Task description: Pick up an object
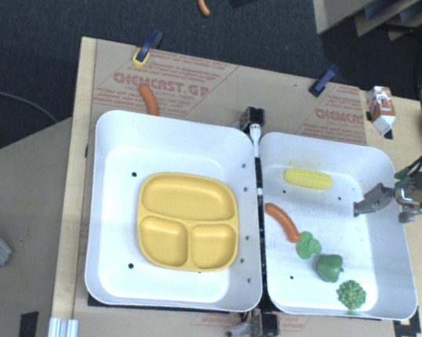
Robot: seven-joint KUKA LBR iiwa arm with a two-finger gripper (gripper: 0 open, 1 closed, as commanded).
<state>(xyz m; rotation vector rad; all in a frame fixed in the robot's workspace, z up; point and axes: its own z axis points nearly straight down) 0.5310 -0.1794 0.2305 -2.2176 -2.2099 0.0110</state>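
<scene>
The right bin holds a yellow corn cob near its back, an orange carrot by its left wall, a broccoli floret, a green pepper and a bumpy green piece near the front. My gripper hangs over the right bin's back right part, right of the corn and apart from it. Its fingers are spread open with nothing between them.
The left bin holds a yellow divided plate. An orange sausage lies on the bench behind the left bin. A small box sits at the bench's back right corner. Clamps grip the back edge.
</scene>
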